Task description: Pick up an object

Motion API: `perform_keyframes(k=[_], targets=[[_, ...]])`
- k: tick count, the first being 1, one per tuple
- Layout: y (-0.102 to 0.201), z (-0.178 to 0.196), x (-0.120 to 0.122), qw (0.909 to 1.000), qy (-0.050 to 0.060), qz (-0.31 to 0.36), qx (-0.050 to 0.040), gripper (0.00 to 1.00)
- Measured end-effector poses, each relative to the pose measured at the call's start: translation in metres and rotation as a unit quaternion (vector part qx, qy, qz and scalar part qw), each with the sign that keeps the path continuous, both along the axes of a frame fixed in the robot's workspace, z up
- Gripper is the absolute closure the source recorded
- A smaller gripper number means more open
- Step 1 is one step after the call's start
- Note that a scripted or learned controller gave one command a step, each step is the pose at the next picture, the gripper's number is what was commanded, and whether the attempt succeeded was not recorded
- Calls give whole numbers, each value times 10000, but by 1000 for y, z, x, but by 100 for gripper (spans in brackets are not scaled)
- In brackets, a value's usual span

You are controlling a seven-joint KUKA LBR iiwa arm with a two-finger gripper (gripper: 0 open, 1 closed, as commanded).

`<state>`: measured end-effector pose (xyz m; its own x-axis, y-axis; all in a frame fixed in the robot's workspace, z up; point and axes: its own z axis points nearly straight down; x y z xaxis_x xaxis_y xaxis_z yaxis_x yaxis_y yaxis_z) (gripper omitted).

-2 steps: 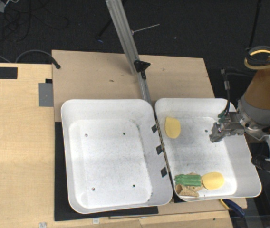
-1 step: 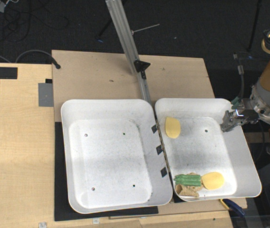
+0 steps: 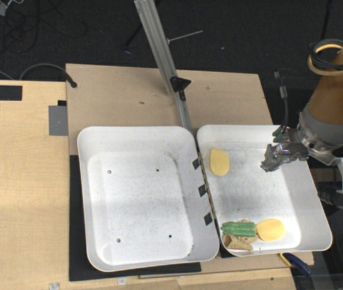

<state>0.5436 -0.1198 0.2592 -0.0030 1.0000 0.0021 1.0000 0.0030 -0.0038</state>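
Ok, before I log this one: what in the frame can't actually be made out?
- gripper: small and dark in the camera view; whether it holds anything cannot be told.
- tan item: partly covered by the green object; its shape is unclear.
- arm: cut off by the right edge.
- yellow piece and yellow object: too small to identify.

Bench [image 3: 232,95]: tan board, bearing two bins.
Left bin [image 3: 90,192]: white, shallow.
Right bin [image 3: 307,213]: white, shallow, touching left bin's edge.
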Motion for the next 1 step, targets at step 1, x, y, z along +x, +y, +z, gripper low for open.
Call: perform_keyframes(k=[1], targets=[[46,-3,-17,10000,4,-1,3,100]])
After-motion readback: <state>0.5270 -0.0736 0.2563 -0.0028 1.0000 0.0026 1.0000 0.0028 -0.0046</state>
